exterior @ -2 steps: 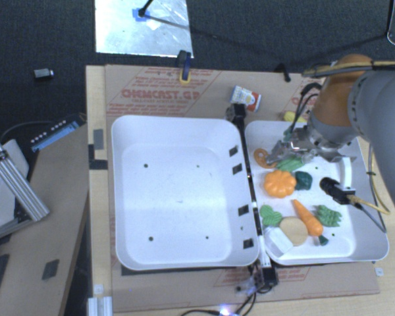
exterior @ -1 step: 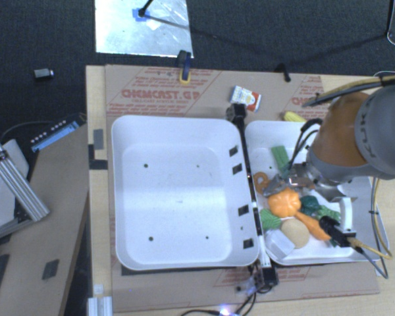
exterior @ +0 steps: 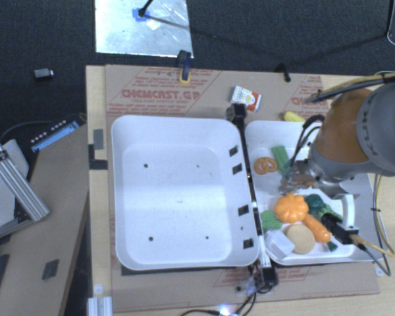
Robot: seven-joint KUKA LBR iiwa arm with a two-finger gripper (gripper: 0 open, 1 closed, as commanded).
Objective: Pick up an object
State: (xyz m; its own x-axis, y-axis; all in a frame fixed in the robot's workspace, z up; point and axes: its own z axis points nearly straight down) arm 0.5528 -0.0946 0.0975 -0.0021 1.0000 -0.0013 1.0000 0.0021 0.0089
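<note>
Crowding is the risk: gripper, its opening impossible to tell, hovers just beside the orange pumpkin in the right bin, likely nudging neighbours.

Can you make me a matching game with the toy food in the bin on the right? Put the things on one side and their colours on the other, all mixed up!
Things:
1. pumpkin
2. pretzel
3. egg-shaped toy
4. banana

Colours:
A. yellow
B. cream
C. orange
D. brown

Pairs: 1-C, 2-D, 3-B, 4-A
</note>
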